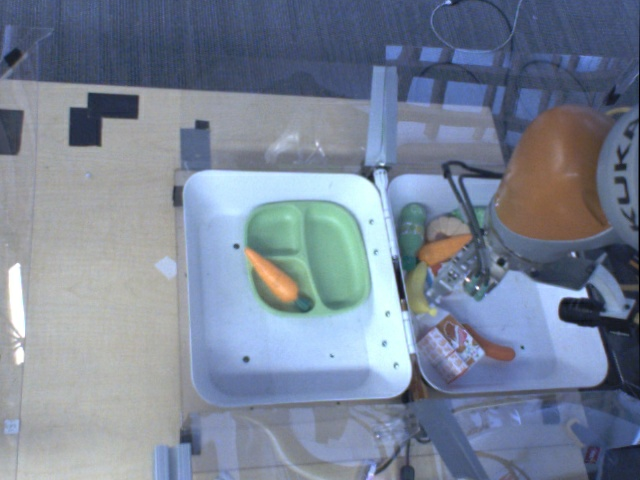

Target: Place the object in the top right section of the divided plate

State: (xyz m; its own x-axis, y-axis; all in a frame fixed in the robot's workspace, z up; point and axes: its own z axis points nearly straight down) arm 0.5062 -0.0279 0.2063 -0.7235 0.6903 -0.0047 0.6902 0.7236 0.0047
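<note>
Two white bins are sitting side by side on the pale wooden counter (pixel 90 268). The left bin (pixel 230 358) is showing bare white floor along its near side. In the right bin (pixel 560 358), a green bottle (pixel 411 226) is lying near the dividing wall, a yellow item (pixel 417 293), possibly a banana, is lying just below it, and a small red-and-white carton (pixel 448 350) is resting toward the near edge. Black cables (pixel 480 13) are looping over the grey floor beyond.

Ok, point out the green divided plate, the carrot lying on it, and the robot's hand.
green divided plate (pixel 335 253): camera view, bare right section.
carrot (pixel 272 276): camera view, middle of its orange body.
hand (pixel 468 276): camera view, metal fingertips.
</note>
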